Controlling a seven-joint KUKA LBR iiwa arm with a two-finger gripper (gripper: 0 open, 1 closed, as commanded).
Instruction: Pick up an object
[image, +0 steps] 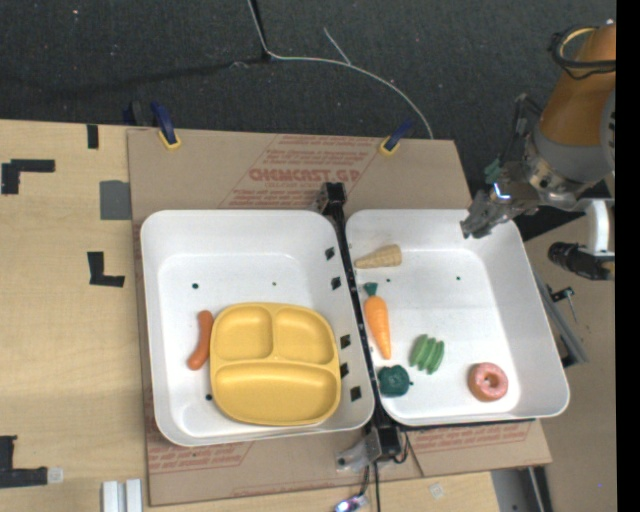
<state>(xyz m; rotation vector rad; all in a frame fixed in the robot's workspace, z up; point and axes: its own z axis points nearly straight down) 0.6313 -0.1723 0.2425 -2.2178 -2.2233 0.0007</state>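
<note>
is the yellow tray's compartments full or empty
Empty: all three compartments of the yellow tray show bare yellow; the hot dog lies beside it.

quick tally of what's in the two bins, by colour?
Yellow: 1, the divided plate
Orange: 2, the sausage and the carrot
Green: 2, the pea pods and the dark green broccoli
Tan: 1, the cone
Pink: 1, the doughnut
Total: 7
</note>
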